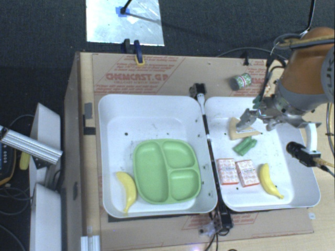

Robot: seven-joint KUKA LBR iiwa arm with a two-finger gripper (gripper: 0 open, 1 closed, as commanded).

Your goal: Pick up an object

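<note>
Yellow plastic banana [270, 180] lies well below two-finger gripper [245, 123]; gripper hovers over tan wedge block [238, 132], apparently targeting it; finger state: cannot tell.

Even overhead light, white bins [157, 106] bright, glare on foil sheet [124, 14], soft shadows, mild blur

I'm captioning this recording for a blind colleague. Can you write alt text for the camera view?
A grey robot arm reaches from the right, its pincer over a tan wedge in the right bin, which also holds a green piece, two small cartons and a banana. The left bin holds a green divided plate and another banana.
</note>
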